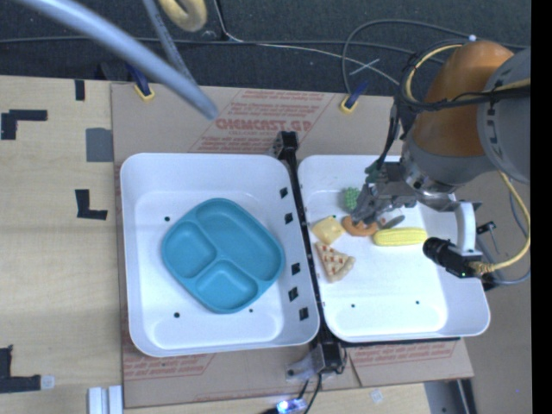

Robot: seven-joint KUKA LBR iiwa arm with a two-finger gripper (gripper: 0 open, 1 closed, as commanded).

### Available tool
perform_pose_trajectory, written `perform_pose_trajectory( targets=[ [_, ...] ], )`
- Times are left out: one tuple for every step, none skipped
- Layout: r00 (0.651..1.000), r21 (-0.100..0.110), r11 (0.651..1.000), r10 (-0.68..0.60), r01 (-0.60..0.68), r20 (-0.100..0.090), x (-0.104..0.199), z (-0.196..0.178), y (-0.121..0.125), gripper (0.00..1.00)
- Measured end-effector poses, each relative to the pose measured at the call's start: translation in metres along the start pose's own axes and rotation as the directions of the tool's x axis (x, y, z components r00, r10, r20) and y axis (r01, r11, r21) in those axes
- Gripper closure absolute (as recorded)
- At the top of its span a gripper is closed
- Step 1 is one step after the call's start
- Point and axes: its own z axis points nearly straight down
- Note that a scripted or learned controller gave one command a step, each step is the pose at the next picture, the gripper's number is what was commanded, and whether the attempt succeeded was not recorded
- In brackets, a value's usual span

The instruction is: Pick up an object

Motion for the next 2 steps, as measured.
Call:
perform_pose_trajectory(
  targets=[
    [1.000,0.001,1.000,-0.001,0.001,0.000,0.060,0.014,0.001,1.00],
    [1.000,0.002,1.000,-0.001,0.001,0.000,0.119,0.025,0.004,1.00]
  ],
)
